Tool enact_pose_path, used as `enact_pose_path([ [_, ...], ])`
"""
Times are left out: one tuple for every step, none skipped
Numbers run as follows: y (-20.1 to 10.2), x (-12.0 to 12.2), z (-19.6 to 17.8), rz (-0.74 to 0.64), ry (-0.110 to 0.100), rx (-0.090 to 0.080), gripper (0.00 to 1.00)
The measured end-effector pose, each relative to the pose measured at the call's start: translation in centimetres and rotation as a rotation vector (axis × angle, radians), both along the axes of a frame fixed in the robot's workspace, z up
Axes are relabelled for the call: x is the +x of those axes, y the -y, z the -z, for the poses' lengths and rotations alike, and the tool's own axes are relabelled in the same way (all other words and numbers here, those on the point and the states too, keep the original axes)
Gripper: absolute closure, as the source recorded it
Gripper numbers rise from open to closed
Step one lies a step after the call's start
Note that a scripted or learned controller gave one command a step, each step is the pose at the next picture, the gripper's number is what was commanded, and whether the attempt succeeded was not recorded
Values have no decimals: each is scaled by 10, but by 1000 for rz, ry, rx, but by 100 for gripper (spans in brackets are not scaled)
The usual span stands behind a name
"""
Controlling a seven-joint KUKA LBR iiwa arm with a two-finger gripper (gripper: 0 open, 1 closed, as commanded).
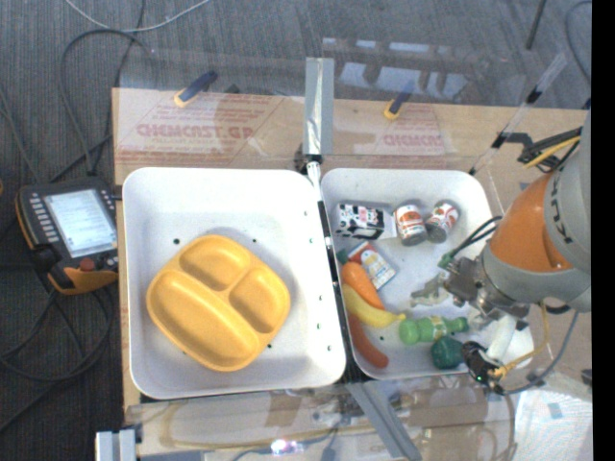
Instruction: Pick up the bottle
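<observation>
A green bottle (432,329) lies on its side near the front of the right bin (478,192), with its round green cap pointing left. My gripper (444,286) hangs low over the bin, just behind the bottle and slightly to its right. The grey wrist and orange band reach in from the right. Nothing shows between the bottle and the gripper, and the bottle rests on the bin floor.
The right bin also holds a black-and-white carton (360,219), two small cans (410,224), a labelled packet with a red top (373,263), a carrot (356,280), a banana (373,309), a red sausage-like piece (369,346) and a dark green item (446,353). A yellow divided tray (219,301) sits in the left bin (144,200).
</observation>
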State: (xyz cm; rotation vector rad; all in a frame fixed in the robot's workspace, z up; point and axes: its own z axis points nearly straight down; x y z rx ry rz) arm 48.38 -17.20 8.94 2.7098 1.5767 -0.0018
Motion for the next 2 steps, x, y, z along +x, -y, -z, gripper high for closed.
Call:
enact_pose_path([
  [5,2,0,-28,2,5,0],
  [-8,2,0,-8,8,-4,0],
])
